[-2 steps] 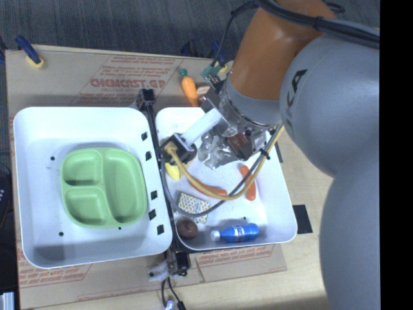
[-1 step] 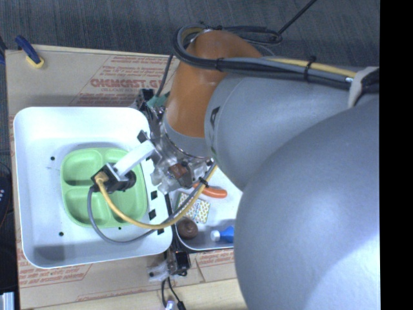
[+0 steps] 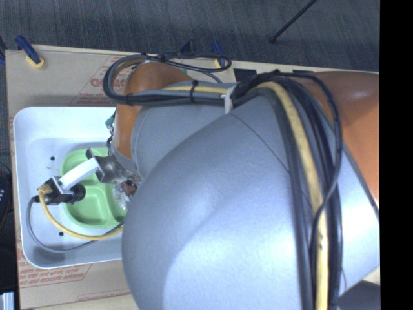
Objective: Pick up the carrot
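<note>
The grey arm (image 3: 258,192) covers most of the camera view, and its orange band (image 3: 151,82) sits above the wrist. The wrist end (image 3: 116,170) hangs low over the left white bin (image 3: 29,134), right above a light green dish (image 3: 87,205) lying in that bin. The gripper itself is tucked under the wrist, so its state is hidden. A white tag (image 3: 80,172) and a black plug (image 3: 61,192) stick out to the wrist's left. Whatever lies under the arm is hidden.
A yellow and black cable (image 3: 68,232) loops from the plug across the bin floor, around the dish's front. More cables (image 3: 168,92) run along the arm. Blue clamps (image 3: 30,51) grip the bench's far edge. The arm covers the right bin.
</note>
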Tool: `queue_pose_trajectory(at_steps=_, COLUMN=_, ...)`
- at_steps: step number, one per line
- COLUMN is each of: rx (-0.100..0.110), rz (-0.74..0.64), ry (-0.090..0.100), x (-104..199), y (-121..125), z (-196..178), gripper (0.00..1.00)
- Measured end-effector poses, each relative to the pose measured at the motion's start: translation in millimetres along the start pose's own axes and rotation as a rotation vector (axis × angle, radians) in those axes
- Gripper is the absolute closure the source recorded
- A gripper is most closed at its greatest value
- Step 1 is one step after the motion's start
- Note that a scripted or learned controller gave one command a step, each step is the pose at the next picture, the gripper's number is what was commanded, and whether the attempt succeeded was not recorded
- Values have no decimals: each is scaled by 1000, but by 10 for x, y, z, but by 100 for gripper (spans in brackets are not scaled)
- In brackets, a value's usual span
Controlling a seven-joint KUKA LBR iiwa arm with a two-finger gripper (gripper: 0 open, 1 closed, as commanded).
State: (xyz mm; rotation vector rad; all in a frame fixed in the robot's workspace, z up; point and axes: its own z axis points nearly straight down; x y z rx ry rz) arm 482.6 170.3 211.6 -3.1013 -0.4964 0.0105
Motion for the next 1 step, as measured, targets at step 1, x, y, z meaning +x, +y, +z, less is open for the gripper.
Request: queue_pose_trajectory(at_steps=1, rx=0, rz=68, ry=3, x=656, y=294, z=-327, gripper=100)
